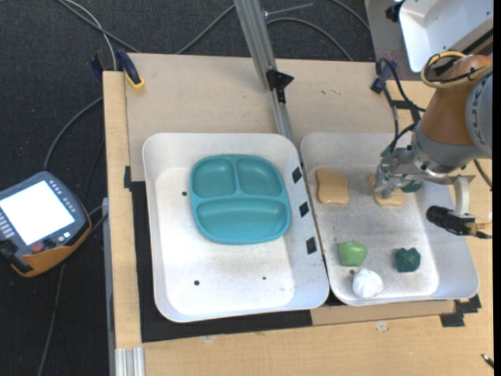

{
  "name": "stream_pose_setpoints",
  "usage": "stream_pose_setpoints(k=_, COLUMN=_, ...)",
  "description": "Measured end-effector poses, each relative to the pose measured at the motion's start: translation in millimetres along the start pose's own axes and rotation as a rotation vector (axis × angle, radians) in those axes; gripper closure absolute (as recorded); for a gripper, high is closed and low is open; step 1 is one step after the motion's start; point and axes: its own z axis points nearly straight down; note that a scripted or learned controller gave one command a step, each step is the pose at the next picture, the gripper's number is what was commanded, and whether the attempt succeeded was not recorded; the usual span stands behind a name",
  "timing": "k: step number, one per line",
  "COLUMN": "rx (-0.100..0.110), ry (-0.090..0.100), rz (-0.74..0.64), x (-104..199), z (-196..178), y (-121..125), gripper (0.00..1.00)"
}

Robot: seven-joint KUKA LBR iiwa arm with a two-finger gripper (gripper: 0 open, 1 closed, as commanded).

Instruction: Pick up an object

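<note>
My gripper (387, 185) is low in the right bin (458, 284), directly over a small tan block (391, 200) that pokes out beneath it. A larger tan, bread-like piece (332, 186) lies to the left of it. Nearer the front lie a light green fruit-like object (352, 252), a dark green object (406, 259) and a white lumpy object (366, 283). The gripper hides most of the small tan block.
The left bin (168, 292) holds a teal divided plate (238, 197). A metal pole (262, 45) rises from the back between the bins. A black part of the arm (448, 219) sticks out over the right bin's right side. A handheld pendant (35, 222) lies off the bench, left.
</note>
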Motion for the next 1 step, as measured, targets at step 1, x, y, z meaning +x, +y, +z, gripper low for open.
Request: stream_pose_setpoints(k=1, rx=0.016, ry=0.008, rz=0.002, x=4.1, z=-62.3, y=-1.7, gripper=1.0)
